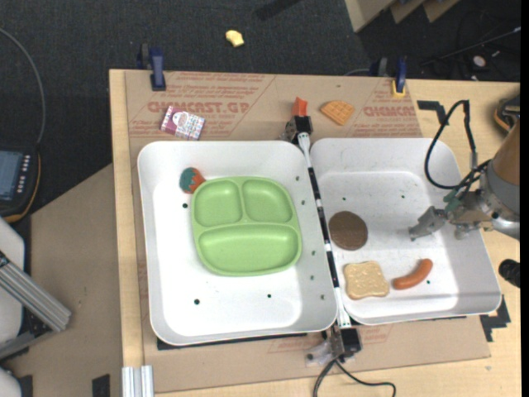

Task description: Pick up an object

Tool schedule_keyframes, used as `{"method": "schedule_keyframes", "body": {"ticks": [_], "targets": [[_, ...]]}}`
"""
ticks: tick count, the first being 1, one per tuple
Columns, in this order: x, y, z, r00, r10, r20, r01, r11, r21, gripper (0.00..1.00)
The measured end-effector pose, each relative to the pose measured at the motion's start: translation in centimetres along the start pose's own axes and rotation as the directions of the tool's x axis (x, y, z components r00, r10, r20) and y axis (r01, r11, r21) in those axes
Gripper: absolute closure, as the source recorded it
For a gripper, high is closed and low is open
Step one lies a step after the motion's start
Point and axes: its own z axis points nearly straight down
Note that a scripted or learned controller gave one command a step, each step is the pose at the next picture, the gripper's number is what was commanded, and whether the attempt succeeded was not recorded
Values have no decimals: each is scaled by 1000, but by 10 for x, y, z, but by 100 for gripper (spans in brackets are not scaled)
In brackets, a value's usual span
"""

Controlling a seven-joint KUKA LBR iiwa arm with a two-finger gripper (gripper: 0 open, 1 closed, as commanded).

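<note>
- Three toy foods lie in the right bin [376, 157]: a brown patty [348, 230] close to the divider, a slice of toast [365, 279] just below it at about six o'clock, and a sausage [412, 275] beside the toast at three o'clock from it.
- The left bin [165, 246] holds a green divided plate [245, 225], flat and roughly central, with a small red-and-teal object [192, 179] touching its rim at ten o'clock; my guess is these sit there as spare targets, out of the arm's easy reach for now.
- The gripper [421, 226] comes in from three o'clock and hangs over the right bin's right half, low over the floor. The nearest piece is probably the intended one.
- The sausage lies at about six o'clock from the fingertips, near but apart. The patty is at nine o'clock from them, farther off. Nothing sits between the fingers.
- How wide the jaws stand I cannot tell; from here the tip reads as one grey shape.
- On the cardboard outside the bins lie a waffle-like cracker [336, 112] at twelve o'clock of the right bin and a small pink packet [183, 122] at eleven o'clock of the left one, both outside the bins where picking happens.
</note>
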Motion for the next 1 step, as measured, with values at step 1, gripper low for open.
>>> {"method": "schedule_keyframes", "body": {"ticks": [1], "targets": [[71, 76, -3, 1000, -14, 2, 14, 1000, -16, 0]]}}
